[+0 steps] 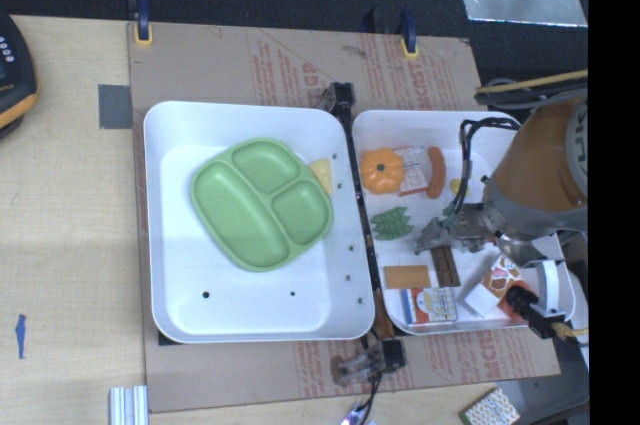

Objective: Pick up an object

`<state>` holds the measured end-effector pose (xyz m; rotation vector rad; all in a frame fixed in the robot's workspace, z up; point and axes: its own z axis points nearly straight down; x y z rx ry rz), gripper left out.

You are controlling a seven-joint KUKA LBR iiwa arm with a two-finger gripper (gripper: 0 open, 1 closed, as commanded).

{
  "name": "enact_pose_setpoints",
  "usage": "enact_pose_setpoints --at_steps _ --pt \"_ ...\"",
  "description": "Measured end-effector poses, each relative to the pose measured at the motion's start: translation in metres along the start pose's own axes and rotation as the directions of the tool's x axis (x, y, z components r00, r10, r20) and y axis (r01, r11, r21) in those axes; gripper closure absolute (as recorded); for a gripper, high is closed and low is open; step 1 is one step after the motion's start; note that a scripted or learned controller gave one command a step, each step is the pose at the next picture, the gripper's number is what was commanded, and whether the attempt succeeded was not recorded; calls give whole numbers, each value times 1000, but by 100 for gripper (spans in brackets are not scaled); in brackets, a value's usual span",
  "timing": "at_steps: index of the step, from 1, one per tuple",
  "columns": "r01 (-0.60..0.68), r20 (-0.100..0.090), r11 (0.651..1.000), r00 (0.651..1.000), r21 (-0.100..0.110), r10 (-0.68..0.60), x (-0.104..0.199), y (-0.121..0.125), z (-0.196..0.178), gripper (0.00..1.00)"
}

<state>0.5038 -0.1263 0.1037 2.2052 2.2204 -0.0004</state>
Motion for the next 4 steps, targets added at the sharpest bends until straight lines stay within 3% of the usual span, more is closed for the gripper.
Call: enact_pose_setpoints --at_steps 1,2,3,4 --pt "2 3 1000 1000 -3 -2 -1 0 -10 100" --pt "3 4 1000 1000 -3 -3 -1 0 -10 0" --pt "4 7 1000 1000 -6 -4 -2 1 -20 100" --pt "6 8 1000 1000 -6 -6 -2 1 -20 0"
